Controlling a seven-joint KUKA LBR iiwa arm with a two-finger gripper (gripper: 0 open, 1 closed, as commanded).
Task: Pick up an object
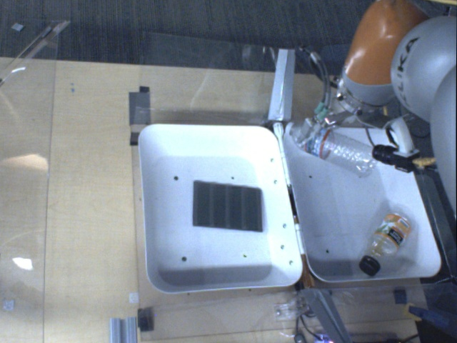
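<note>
A clear plastic bottle (339, 148) lies tilted at the far left corner of the right bin (421, 263), its neck end up against the bin's rim. My gripper (325, 118) sits directly over the bottle's upper left end, under the orange wrist band; cables and glare hide the contact. A small bottle with a yellow label and a black cap (385, 240) lies near the front of the same bin. In the left bin (153, 191), a dark ribbed rectangular pad (227, 206) lies flat in the middle.
A metal post (281, 84) stands between the bins at the back. The grey arm fills the upper right above the right bin. Black brackets sit on the wooden bench (71, 191) at the left bin's corners.
</note>
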